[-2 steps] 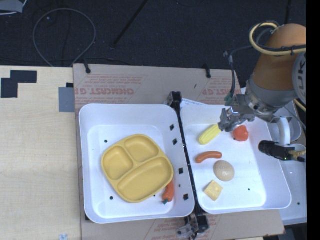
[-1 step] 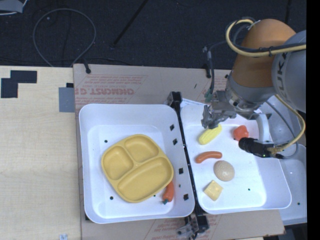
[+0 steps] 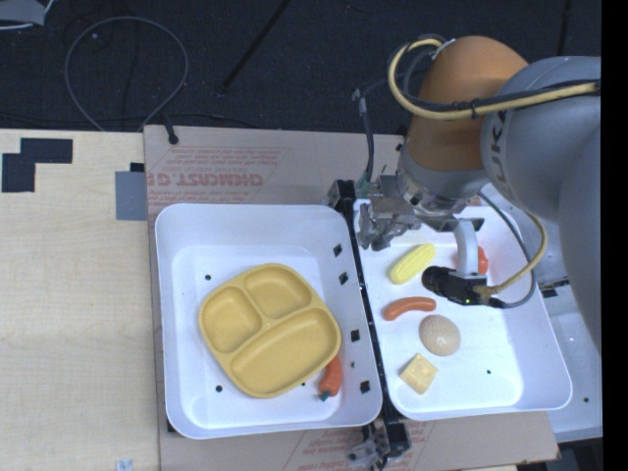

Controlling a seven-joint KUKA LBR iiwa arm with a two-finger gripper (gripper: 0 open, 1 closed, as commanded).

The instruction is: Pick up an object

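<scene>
My gripper (image 3: 381, 229) hangs low over the far left corner of the right bin (image 3: 535, 361), below the orange wrist band. Nothing shows between its fingers. A yellow corn cob (image 3: 411, 263) lies just to the right of and nearer than the gripper, close to it but apart. Nearer the front lie a red sausage (image 3: 408, 308), a beige egg-shaped ball (image 3: 440, 335) and a pale yellow cheese wedge (image 3: 419, 373). A small orange-red thing (image 3: 482, 260) is partly hidden behind the arm's bracket.
The left bin (image 3: 177, 263) holds a yellow divided plate (image 3: 269, 329) and a small carrot (image 3: 332, 376) at the plate's near right edge. A black divider (image 3: 355, 302) with clips runs between the bins. Brown cardboard (image 3: 245, 165) lies behind them.
</scene>
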